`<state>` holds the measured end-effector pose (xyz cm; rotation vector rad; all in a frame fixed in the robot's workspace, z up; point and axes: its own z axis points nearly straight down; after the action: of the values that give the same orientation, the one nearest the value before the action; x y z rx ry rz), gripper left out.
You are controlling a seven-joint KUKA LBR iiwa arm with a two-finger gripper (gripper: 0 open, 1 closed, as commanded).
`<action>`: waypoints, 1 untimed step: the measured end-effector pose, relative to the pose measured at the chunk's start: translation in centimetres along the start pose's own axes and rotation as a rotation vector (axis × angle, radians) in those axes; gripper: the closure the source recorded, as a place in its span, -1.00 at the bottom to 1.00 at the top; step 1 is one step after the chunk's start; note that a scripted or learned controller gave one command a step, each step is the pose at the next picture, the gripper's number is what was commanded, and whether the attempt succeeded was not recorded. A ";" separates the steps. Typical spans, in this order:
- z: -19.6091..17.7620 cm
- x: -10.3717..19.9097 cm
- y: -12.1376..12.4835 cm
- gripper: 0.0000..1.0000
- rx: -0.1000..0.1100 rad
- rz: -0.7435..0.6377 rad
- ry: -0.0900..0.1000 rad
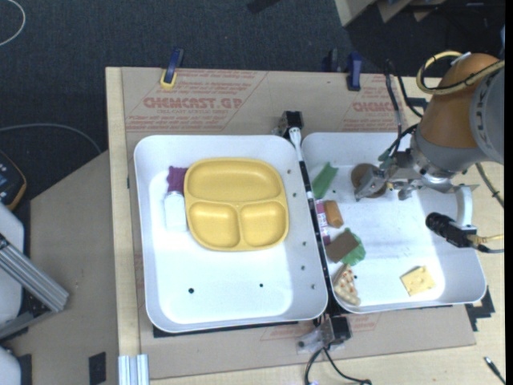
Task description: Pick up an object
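Your gripper [370,184] hangs low in the right bin [449,295], finger state impossible to tell, with nothing visibly lifted: cheese [418,280], green piece [323,180] and brown block [342,245] lie unpicked.

A: Left bin [160,295]?
B: Yellow divided tray [236,201], upper middle. Purple item [175,178] and white bottle [174,212] just left of it, touching its edge.
A: Right bin [457,283]?
B: Green piece [323,178] near the top left, small brown-and-pink block [329,213] below it, brown block on a green one [345,247], then a pizza-like slice [345,284] at the bottom left corner. Yellow cheese wedge [418,280] lower right.
A: Arm?
B: Enters from the right, gripper [370,183] low over the upper part of the right bin. Something brownish at its tip, can't tell if it's held.
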<state>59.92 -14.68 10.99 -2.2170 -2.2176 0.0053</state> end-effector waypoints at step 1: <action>2.7 0.1 0.0 -1.00 -0.001 0.000 0.000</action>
<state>59.86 -14.59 8.28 -2.2179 -2.2179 0.0042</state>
